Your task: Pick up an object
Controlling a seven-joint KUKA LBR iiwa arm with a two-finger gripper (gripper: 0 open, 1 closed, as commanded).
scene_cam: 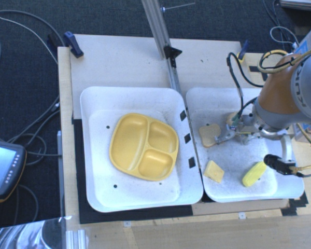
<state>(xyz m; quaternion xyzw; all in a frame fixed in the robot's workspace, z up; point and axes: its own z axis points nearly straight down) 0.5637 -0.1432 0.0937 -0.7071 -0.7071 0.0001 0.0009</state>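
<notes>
Gripper (224, 135) is low in the right bin (280, 191), near its upper-left part, w/ the arm (287, 95) reaching in from the bench's right edge. Can't tell whether the tool is apart or together; it's small and cluttered w/ cables at this angle. It sits just beside, maybe touching, a tan flat piece (209, 134) by the bin's left wall, so that looks like the target.

Other candidates in the same bin: a pale yellow wedge (214, 171) near the lower-left corner and a yellow oblong piece (254, 174) toward the lower edge, both well apart from the tool. Left bin (93, 105) holds a yellow divided plate (144, 147) at its centre.

Step in hand, as I judge it: closing on the tan piece. To do it well:
- centre the tool over the piece, not its edge, since it's thin and may slide
- press down close to the bin floor before closing
- keep clear of the left wall
- lift straight up, slow, and check something's actually held before moving off.
</notes>
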